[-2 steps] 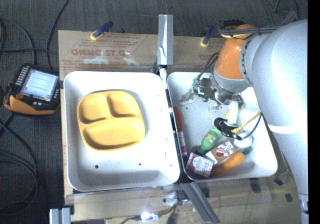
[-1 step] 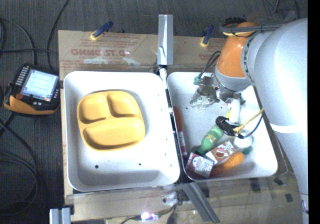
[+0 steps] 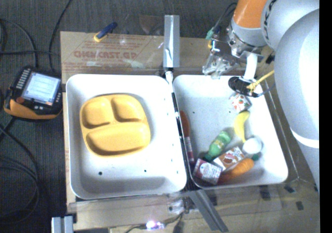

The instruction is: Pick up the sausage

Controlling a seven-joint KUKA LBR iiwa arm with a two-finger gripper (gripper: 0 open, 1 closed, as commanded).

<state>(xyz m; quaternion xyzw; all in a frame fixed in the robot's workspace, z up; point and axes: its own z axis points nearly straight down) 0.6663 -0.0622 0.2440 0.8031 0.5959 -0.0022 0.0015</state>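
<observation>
The sausage point(image 3: 185, 132) is a thin reddish-brown stick lying lengthwise against the left wall of the right bin point(image 3: 205, 97). My gripper point(image 3: 218, 68) hangs over the far edge of that bin, up and to the right of the sausage and well apart from it. Its fingers look open, with nothing between them. The grey arm with its orange band point(image 3: 254, 3) comes in from the upper right.
The right bin's lower right holds a green bottle point(image 3: 219, 144), a banana point(image 3: 241, 125), a white egg point(image 3: 252, 146), a carrot point(image 3: 239, 168), small cartons point(image 3: 210, 171) and a strawberry-print item point(image 3: 239, 103). A yellow divided plate point(image 3: 115, 124) sits in the left bin point(image 3: 78, 175).
</observation>
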